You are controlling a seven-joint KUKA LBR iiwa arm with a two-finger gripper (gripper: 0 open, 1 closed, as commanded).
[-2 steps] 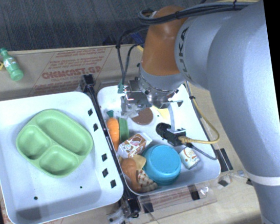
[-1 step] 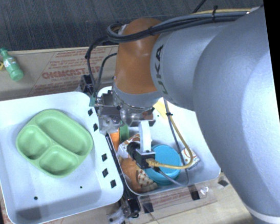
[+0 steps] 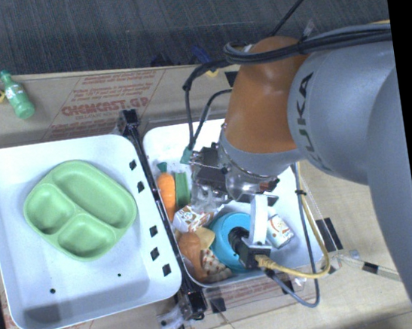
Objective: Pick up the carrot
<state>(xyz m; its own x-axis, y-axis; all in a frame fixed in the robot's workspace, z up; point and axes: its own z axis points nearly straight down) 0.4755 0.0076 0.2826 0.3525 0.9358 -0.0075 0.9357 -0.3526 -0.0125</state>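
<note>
From my feed, the arm [image 3: 333, 96] takes up most of the right side, reaching in from the right edge and bending down over the right bin [image 3: 176, 137]. Its grey body slopes toward the centre, and the orange band [image 3: 265, 95] sits just above the wrist, directly over the back half of that bin. Black cables loop off the wrist toward the top of the view, and a yellow cable [image 3: 312, 267] curls out near the bin's front edge.

The bench [image 3: 91, 104] carries both white bins side by side. The left bin [image 3: 12, 248] holds a green divided plate [image 3: 79, 208], lying flat and well apart from the arm.

The tool [image 3: 208, 190] hangs low inside the right bin, amid the clutter, near the carrot. I cannot tell whether it is open or closed; the wrist hardware covers that.

The carrot [image 3: 167, 190] lies along the right bin's left wall, running front to back, with a green item just beside it on the right. In front of it sit a printed packet [image 3: 191, 217], a blue round object [image 3: 232, 243] and a brownish item [image 3: 196, 256]. I see nothing gripped.

A small green bottle [image 3: 17, 95] lies on the bench at the far left corner.
</note>
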